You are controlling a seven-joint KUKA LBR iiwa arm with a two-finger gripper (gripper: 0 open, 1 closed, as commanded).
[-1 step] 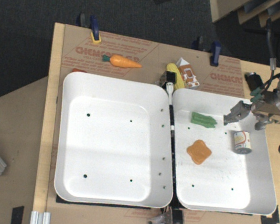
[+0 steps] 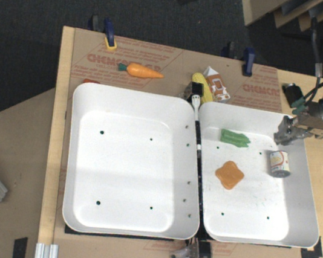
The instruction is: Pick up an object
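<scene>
Since the task names no one object, the can (image 2: 278, 163) is my guess for the target: it lies on its side in the right bin (image 2: 302, 204), near the far right corner, just below the tool (image 2: 286, 133). Whether the tool's fingers stand apart or together I cannot tell (they are small and dark against the bin wall), and nothing shows between them.

A can on its side may roll. If the fingers come down off its middle, or across the round of it instead of along its ends, I would expect it to squirt away toward the rim or deeper into the bin. The bin wall is close on that side too, so one finger might catch the rim on the way down.

Nearby lie a green piece (image 2: 235, 138), up toward the far edge, and an orange piece (image 2: 229, 174) nearer the middle; both look flat and low, so a grasp there could close on nothing. They are well apart from the can, so crowding is a small worry.

Outside the bins, on the desk (image 2: 55, 138), a toy carrot (image 2: 139, 71) and a small packet (image 2: 217, 87) lie beyond the far rims.
</scene>
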